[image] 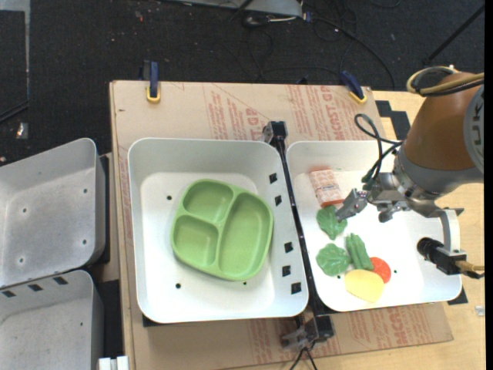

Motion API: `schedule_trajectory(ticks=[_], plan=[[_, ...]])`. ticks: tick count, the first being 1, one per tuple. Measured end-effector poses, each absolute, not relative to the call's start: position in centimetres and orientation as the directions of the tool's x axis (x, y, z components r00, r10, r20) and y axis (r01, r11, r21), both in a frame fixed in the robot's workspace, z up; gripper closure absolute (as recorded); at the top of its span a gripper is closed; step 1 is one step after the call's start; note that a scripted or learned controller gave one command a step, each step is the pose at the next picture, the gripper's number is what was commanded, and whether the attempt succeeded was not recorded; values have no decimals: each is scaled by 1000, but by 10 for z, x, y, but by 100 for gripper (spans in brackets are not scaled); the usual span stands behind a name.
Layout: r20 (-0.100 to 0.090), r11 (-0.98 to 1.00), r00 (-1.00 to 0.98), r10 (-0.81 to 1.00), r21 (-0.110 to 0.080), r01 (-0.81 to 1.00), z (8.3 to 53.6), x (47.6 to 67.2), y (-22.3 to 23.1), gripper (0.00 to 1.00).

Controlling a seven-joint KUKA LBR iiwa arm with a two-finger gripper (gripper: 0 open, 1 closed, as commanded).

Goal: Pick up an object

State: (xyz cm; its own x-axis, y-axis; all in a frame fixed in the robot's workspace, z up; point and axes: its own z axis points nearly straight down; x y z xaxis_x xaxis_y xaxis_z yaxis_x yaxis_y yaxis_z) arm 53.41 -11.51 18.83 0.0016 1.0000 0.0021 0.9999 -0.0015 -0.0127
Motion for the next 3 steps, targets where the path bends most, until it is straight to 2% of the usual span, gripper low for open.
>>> schedule_trajectory(ticks=[1, 3], plan=[[0, 1, -1, 1000, -1, 1000, 194, 537, -115, 0], [1, -2, 2, 1000, -5, 1000, 97, 534, -111, 0]])
